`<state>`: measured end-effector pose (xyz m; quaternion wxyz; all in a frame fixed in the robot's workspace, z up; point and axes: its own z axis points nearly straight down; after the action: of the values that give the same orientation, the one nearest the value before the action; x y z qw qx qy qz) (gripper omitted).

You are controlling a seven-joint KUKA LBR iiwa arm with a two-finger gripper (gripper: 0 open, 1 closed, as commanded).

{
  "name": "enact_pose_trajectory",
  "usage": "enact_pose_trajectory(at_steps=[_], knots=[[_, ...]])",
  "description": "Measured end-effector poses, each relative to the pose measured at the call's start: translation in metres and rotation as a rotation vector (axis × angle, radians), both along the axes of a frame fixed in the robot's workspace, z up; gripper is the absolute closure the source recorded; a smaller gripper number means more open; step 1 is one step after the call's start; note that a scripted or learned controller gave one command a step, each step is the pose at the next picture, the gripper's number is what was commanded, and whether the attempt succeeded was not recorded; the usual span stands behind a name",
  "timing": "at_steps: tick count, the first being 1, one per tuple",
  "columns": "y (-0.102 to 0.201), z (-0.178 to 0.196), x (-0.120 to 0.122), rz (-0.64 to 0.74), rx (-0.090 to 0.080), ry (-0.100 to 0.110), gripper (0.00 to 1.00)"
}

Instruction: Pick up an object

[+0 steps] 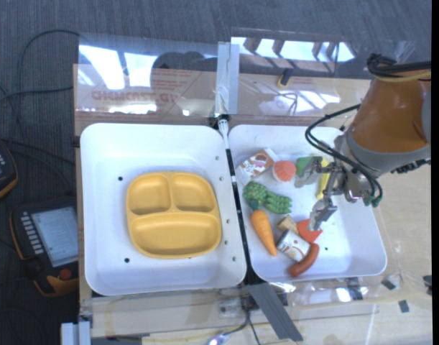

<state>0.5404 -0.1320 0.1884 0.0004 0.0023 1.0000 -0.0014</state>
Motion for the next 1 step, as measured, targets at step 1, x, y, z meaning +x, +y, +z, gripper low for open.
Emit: enact_pose_trajectory(at_steps=[1], knots=[[0.0030, -0.0973, 0.0108, -0.079, -0.001, -0.018, 0.00]])
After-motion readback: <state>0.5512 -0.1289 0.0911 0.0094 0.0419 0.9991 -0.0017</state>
